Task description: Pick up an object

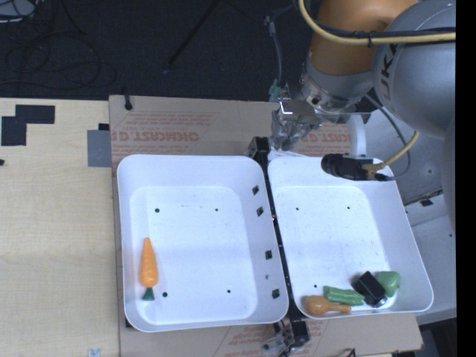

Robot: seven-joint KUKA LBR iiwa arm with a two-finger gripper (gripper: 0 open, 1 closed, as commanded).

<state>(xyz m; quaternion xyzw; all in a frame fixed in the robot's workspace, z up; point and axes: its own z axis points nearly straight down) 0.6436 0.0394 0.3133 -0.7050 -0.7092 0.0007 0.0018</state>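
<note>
Approach step, nothing picked yet. Arm (pixel 387 43) reaches in from the right, with the tool (pixel 287 131) raised over the far edge of the bins, just above the gap where the left bin (pixel 126 199) and right bin (pixel 405 222) meet. Tool is small and cluttered in this view, so I cannot tell whether it is wide or narrow; nothing is visible in it.

Candidates: an orange carrot (pixel 148 262) lies alone in the left bin, near its left wall at the near corner, long axis running roughly front to back, green tip toward the near edge. The right bin has a cluster in its near right corner: tan-orange piece (pixel 325 306) against the near wall, green pod-like piece (pixel 342 296) just beside it, black block (pixel 370 287) touching or overlapping the pod, and a green rounded piece (pixel 389 280) right behind the block. All are well apart from the tool.

Judgement: next move needs a target choice, then travel toward the near side of a bin and descent. The carrot looks like the easier grasp since it is isolated, but it sits close to the wall, so the tool should close across its narrow width. The right cluster is crowded and in a corner, risking a bump or a double grab.
</note>
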